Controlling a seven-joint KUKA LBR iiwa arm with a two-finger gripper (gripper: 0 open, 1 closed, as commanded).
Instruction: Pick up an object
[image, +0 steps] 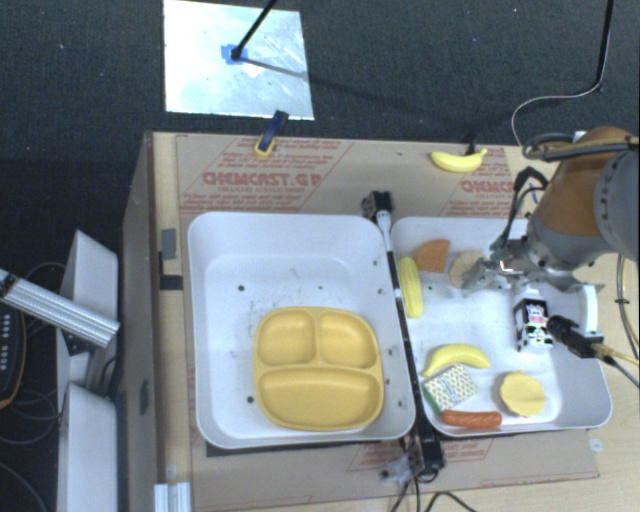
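Dark carpet around bench (300, 175); two white bins (300, 250); gripper (480, 275) state unclear.

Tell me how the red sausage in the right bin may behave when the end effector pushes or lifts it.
The red sausage looks round and long, so it may roll sideways when pushed. Its surface seems smooth, perhaps slippery. It lies against the right bin front wall, which could block one finger.

Even overhead light, soft shadows, mild glare on white bins (215, 300), slight blur.
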